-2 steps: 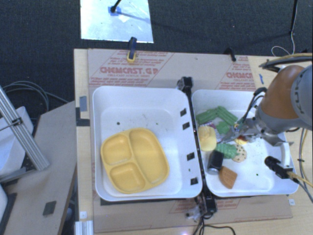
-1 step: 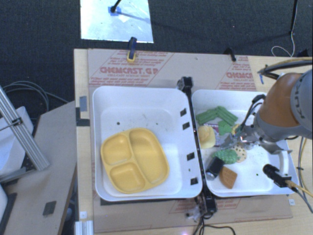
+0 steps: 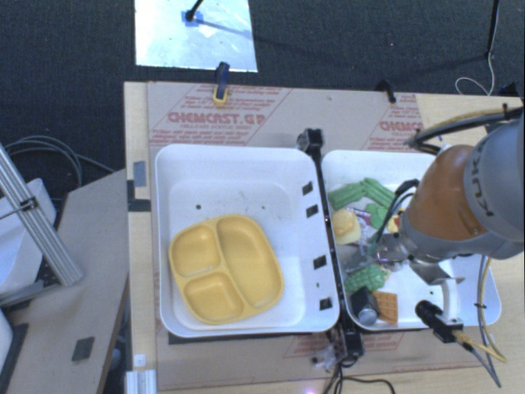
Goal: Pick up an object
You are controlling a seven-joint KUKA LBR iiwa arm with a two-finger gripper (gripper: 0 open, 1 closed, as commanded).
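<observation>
At the far left, a slanted metal rail [image 3: 37, 220] crosses a tan side table [image 3: 90, 245], with grey cables looped behind it. Above the bench, a shiny silver sheet [image 3: 195, 23] lies on dark carpet. The bench [image 3: 279, 113] is covered in brown board printed with red lettering, and a yellow clamp [image 3: 221, 84] grips its far edge.

The left bin [image 3: 238, 167] is a shallow white plastic tub with rounded corners and a few dark scuff marks on its floor. In its near half sits a yellow tray [image 3: 225, 267], smooth and glossy, rounded at the corners and divided into three compartments. A black divider [image 3: 321, 228] with small clips runs between the two tubs.

The right bin [image 3: 361, 161] holds a heap of small things. At its far left are green ridged pieces [image 3: 361, 191], like toy pea pods. Just below them lies a pale yellow rounded lump [image 3: 346, 226]. Near the front edge are another green piece [image 3: 365, 277], a dark cylinder with a silvery end [image 3: 367, 306] and a flat orange block with a waffle texture [image 3: 387, 305], side by side.

The arm [image 3: 463, 195] comes in from the right, its orange band and grey shell smooth and bulging, covering much of this bin. The gripper [image 3: 379, 249] points down into the pile, close to the yellow lump and the green pieces. Its tips are lost among the clutter, so I cannot tell whether the jaws are apart or closed, nor whether anything sits between them.
</observation>
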